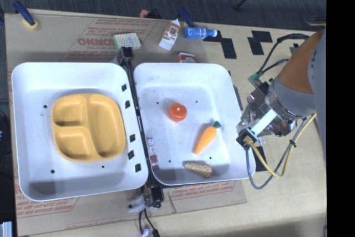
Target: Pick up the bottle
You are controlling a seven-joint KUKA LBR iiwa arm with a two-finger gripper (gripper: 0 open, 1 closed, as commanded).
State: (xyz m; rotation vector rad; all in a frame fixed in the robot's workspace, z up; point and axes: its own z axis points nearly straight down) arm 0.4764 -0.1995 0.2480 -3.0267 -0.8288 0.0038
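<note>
Bottle (199,33), blue, lies on its side on the bare bench (288,202) at upper centre of the frame, outside both bins and just above the right bin's top rim. Open bench runs to its right, dotted with black markings. On to the big pieces: the left bin (33,80) fills the left half and carries a yellow divided plate (87,126). The right bin (222,86) sits touching it at centre. The gripper (259,111) hangs at the right, just beyond that bin's right rim and well apart from the bottle; whether it is open or closed, I cannot tell. Inside the right bin are a carrot (205,137), a red-orange round piece (177,112) and a brown crusty lump (198,169) near the bottom rim. Crowding the bottle: a small carton (169,35) just to its left and a blue clamp (184,16) above.
</note>
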